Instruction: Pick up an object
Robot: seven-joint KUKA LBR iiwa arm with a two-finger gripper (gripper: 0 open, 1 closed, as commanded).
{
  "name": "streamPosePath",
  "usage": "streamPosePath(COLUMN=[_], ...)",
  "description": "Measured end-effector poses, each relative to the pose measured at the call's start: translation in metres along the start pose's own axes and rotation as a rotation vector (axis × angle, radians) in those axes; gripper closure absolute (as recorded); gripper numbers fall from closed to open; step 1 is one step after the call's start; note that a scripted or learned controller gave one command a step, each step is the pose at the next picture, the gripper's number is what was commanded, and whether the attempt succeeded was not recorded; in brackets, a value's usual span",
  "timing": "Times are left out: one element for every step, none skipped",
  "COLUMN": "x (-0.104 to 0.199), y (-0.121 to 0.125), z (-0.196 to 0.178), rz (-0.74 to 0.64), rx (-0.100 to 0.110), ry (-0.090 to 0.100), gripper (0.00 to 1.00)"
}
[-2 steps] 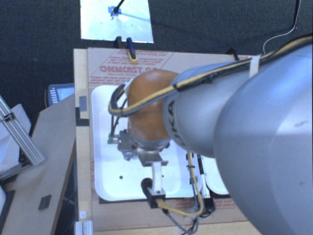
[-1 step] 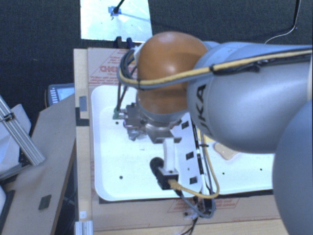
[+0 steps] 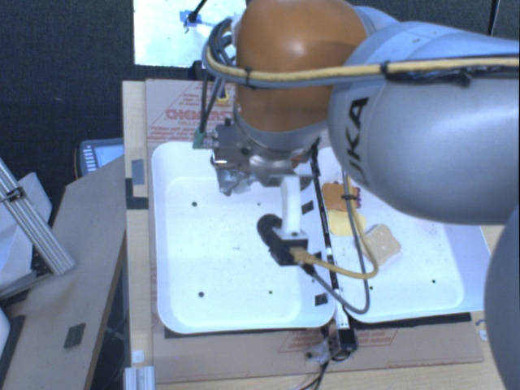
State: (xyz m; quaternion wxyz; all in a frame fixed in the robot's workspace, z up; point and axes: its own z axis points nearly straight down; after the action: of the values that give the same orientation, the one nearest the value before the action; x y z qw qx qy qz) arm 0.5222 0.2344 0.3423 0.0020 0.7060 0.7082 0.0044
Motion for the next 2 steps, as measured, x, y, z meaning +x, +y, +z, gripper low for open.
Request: streamPosePath(x=[0.0, 0.001], y=[0.014, 0.013], z=[-0.203, -0.193], rz=[-0.002, -0.002], rx=[-0.01, 0.007], ry=[0.005, -0.002], gripper=[1.0, 0.0])
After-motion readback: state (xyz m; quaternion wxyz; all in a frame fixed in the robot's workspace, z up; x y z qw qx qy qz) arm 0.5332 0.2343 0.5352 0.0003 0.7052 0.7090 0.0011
